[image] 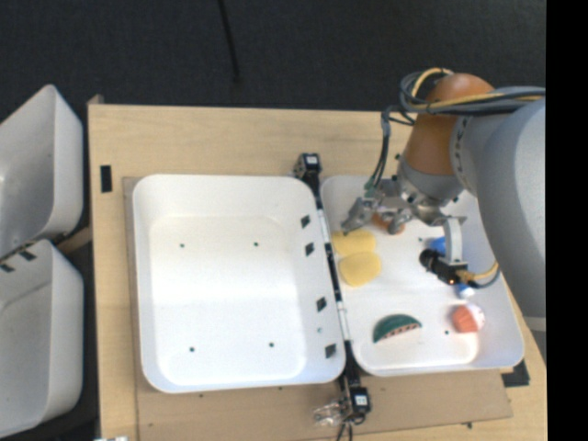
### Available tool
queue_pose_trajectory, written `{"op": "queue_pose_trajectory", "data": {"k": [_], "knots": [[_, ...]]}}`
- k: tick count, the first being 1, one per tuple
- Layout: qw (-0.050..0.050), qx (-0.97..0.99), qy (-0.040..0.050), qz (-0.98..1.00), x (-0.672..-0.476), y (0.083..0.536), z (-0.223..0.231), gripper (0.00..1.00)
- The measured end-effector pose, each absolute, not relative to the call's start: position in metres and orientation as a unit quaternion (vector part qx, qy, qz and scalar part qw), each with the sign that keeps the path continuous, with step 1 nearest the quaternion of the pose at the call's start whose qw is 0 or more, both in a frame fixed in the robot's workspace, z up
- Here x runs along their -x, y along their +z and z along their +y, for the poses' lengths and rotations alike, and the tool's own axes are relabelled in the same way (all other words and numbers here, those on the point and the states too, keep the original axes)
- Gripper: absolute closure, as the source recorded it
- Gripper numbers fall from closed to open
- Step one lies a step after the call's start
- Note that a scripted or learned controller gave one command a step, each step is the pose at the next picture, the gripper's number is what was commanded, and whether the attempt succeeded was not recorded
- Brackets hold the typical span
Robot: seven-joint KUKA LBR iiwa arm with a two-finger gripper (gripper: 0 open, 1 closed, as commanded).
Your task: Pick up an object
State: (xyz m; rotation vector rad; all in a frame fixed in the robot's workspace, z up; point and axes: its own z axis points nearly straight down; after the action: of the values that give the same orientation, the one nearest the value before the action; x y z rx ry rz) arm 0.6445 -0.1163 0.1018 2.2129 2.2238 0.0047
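Observation:
In the right bin [432, 356] lie two pale yellow pieces, one squarish [354, 243] and one round [359, 267], touching each other near the bin's left wall. A green half-round piece with a dark edge [397, 328] lies toward the front. An orange-pink lump [467, 319] sits at the front right. My gripper [378, 213] hangs over the back of the right bin, just behind and right of the squarish yellow piece. Its fingers stand apart and nothing shows between them.
The left bin [156, 246] is a shallow white tray on the wooden bench [230, 131]. Small black clips [307, 164] sit along the seam between the bins. White shapes [28, 173] stand at the far left beyond the bench.

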Motion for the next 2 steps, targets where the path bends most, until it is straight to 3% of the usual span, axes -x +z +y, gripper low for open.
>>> {"op": "queue_pose_trajectory", "data": {"k": [1, 2], "knots": [[-0.011, -0.708, -0.0105, 0.706, -0.685, 0.099, -0.101, 0.0], [-0.006, -0.708, -0.011, 0.707, -0.685, 0.112, -0.105, 1.0]]}}
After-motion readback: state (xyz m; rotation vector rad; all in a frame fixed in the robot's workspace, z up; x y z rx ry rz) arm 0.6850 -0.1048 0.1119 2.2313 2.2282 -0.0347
